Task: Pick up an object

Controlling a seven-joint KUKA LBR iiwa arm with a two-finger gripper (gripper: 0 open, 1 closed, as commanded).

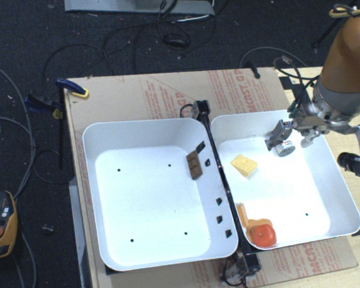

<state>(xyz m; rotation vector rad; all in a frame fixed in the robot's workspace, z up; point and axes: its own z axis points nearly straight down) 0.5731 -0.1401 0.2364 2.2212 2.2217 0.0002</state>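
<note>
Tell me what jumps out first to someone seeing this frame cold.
Probably the grey arm with its orange band coming in from the right, its gripper poised over the far part of the right bin. Next, that bin's colours: a pale yellow block near its left wall and a red-orange object in its near left corner. A small brown piece lies against the left bin's right wall.

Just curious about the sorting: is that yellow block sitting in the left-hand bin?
No, the yellow block lies in the right bin, near its upper left corner.
</note>
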